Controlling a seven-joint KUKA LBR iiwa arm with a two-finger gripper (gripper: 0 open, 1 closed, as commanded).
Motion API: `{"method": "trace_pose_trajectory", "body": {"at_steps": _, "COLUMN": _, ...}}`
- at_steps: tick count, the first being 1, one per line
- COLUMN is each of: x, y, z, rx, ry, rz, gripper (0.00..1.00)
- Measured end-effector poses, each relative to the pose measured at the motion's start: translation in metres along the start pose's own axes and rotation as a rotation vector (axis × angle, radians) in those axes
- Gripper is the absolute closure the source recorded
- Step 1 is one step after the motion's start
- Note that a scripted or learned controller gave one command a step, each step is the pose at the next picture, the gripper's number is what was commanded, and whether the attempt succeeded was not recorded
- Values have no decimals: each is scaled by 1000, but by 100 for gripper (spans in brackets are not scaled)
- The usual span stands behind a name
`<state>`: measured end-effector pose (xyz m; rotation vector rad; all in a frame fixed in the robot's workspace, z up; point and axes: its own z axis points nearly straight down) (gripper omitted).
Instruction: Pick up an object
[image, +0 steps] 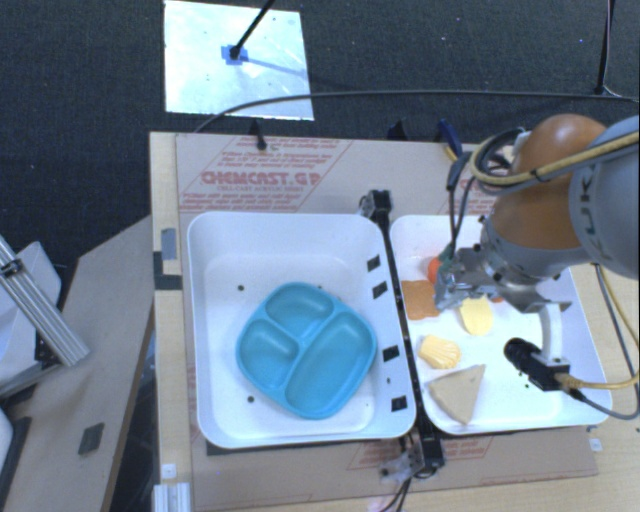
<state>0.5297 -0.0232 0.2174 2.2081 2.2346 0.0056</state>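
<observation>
The gripper (452, 290) is low in the right bin (590, 345), just beside the orange slab (418, 299) and the pale yellow piece (477, 317); this seems the reaching step, and next it must close on one piece.

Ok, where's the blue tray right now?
The blue tray lies in the left bin, toward its lower middle, across the divider from the food pieces in the right bin.
</observation>
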Motion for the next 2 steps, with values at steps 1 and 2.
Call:
{"method": "trace_pose_trajectory", "body": {"at_steps": 1, "x": 54, "y": 16, "z": 3, "rx": 0, "ry": 0, "rz": 1, "gripper": 100}}
{"method": "trace_pose_trajectory", "body": {"at_steps": 2, "x": 97, "y": 17, "z": 0, "rx": 1, "ry": -1, "rz": 2, "gripper": 100}}
